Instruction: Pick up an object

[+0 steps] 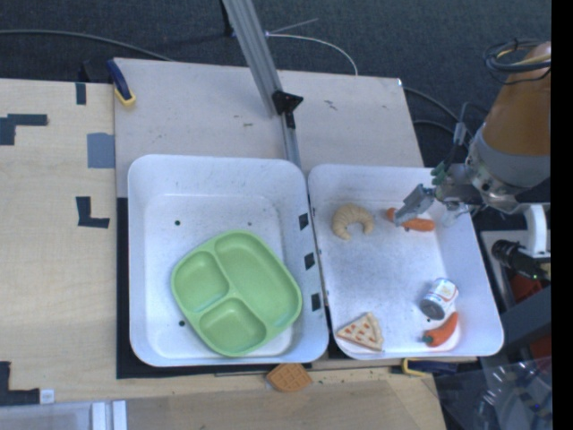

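Note:
My gripper (414, 208) hangs low over the far right part of the right bin (385, 267), right above a small orange carrot (419, 226). The carrot lies across the bin floor; its left tip pokes out on the gripper's other side, and its middle is hidden by the gripper. A tan croissant (353, 220) lies a short way left of the gripper. Near the bin's front right a small silver can (438, 297) lies beside an orange-red chili (442, 331). A toast wedge (361, 332) rests at the front edge.
The left bin (152, 240) holds a green divided plate (235, 291). A slanted metal pole (260, 52) meets the bench between the bins at the back. A brown cookie (286, 377) lies outside the bins at the front. A blue and yellow clamp (121, 81) sits far left.

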